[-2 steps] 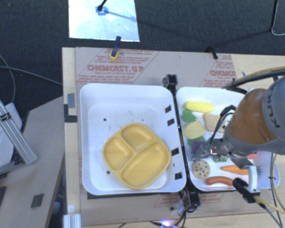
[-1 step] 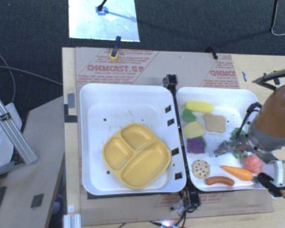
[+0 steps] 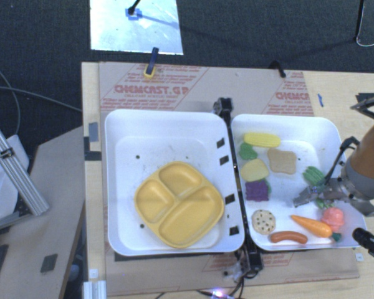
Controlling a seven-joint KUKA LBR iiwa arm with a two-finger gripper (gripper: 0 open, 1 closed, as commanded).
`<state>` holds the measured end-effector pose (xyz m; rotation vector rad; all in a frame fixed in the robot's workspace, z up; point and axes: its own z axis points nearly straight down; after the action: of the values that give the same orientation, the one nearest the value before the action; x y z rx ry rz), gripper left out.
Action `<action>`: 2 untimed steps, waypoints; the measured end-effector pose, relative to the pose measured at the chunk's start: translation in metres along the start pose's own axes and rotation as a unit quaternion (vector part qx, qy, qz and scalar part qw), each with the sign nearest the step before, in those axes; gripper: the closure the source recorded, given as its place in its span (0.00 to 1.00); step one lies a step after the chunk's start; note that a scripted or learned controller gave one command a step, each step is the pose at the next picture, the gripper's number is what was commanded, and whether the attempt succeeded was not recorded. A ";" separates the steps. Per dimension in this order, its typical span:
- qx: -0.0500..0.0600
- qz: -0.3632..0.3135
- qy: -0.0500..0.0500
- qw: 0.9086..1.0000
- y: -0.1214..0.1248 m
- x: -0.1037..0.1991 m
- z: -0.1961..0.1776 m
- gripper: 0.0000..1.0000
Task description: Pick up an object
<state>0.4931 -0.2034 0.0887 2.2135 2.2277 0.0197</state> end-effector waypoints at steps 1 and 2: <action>-0.006 0.001 -0.009 1.000 0.002 -0.004 -0.013 1.00; 0.005 0.001 -0.003 1.000 -0.004 0.024 0.005 1.00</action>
<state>0.4886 -0.1797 0.0835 2.2170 2.2280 0.0010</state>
